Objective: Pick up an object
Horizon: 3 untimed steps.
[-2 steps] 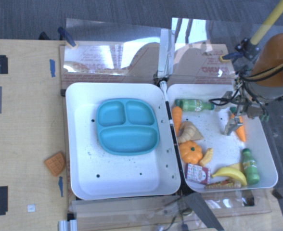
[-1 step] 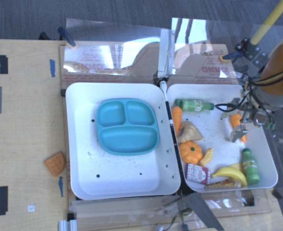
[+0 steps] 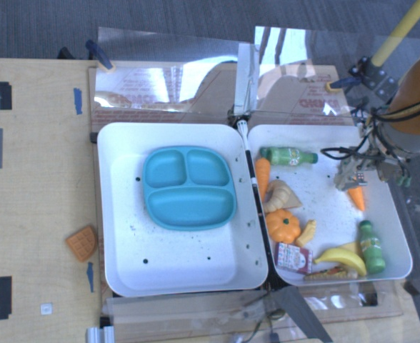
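The gripper (image 3: 353, 179) sits right on top of 1 small carrot (image 3: 357, 196) — its grip can't be told — the carrot's tip pointing down-right.

Blue plate (image 3: 189, 189), orange pumpkin (image 3: 283, 226) (green stem), yellow banana (image 3: 342, 257).

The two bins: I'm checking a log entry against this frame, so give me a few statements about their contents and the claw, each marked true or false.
1. The blue divided plate lies in the left bin. True.
2. The claw is above the left bin. False: it is over the right bin, with a small carrot at its tips.
3. A banana lies near the right bin's front edge. True.
4. The waffle sits inside the left bin. False: it rests on the bench outside it.
5. Both green bottles stand upright. False: the bottle at the back lies flat.
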### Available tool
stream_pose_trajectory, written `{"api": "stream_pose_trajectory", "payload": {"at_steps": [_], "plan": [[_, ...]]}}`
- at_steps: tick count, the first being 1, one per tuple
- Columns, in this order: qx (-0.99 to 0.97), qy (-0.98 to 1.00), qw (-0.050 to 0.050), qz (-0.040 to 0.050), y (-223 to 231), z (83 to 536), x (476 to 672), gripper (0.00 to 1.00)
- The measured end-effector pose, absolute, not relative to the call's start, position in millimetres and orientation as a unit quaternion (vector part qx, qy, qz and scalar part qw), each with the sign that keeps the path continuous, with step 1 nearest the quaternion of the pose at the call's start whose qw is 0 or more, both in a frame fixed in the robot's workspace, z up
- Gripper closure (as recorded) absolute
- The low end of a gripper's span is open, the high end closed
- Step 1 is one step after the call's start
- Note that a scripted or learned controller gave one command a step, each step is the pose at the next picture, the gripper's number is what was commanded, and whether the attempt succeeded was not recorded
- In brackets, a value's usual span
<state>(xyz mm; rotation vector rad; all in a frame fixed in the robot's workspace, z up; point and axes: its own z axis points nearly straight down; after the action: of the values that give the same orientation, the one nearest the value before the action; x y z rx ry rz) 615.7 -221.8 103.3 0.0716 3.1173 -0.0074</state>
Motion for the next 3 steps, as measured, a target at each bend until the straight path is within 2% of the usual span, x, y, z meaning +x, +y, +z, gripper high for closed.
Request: {"api": "stream_pose_trajectory", "payload": {"at_steps": [1,2,3], "plan": [[0.023,1.0,0.011,-0.002,-221,102,615.3,0.0],[0.05,0.999,0.006,-0.0008,-223,88,623.4,0.0],[0.11,0.994,0.004,0.0,-218,88,601.0,0.0]]}}
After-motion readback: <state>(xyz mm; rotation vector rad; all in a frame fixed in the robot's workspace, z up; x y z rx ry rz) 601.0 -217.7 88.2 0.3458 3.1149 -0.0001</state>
